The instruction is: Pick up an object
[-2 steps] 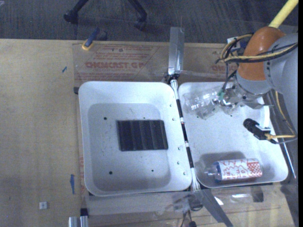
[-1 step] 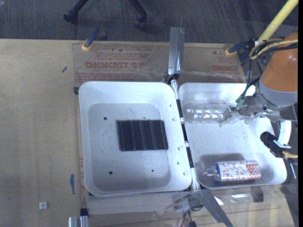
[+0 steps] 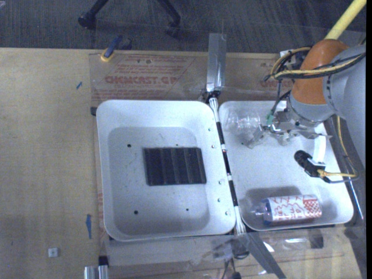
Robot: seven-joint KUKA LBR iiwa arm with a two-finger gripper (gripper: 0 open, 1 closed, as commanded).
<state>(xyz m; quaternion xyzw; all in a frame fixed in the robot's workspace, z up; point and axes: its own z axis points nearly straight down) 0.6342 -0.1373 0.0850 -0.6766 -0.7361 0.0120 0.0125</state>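
Note:
A clear crumpled plastic piece (image 3: 244, 127) lies in the far left part of the right bin (image 3: 343, 214). My gripper (image 3: 274, 127) hangs low over that bin's far side, just right of the plastic, close to or touching its edge. A clear bottle with a red and white label (image 3: 289, 208) lies on its side near the right bin's front wall. In the middle of the left bin (image 3: 116, 173) lies a flat black ribbed rectangle (image 3: 174, 166).
A metal divider (image 3: 216, 68) stands behind the seam between the bins. An orange-handled tool (image 3: 110, 51) lies on the bench at the back left. The arm's grey body (image 3: 343, 92) covers the right bin's far right corner.

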